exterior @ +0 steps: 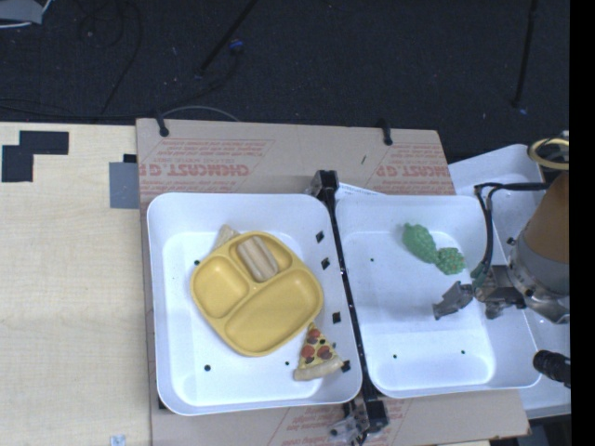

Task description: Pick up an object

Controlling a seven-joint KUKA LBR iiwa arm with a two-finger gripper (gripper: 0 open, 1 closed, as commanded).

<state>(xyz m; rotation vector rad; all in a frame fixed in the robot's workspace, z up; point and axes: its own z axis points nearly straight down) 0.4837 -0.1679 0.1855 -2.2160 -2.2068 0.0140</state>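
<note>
Grey metal fingers (468, 302), spread apart and holding nothing, hover below the knobbly green toy (431, 247).

I see bright, even light from above on both white bins (244, 393). They shine almost too white, and their edges wash out a little. Shadows are small and soft. The floor (297, 45) at the top looks very dark. The whole picture is a bit fuzzy and grainy.
</note>
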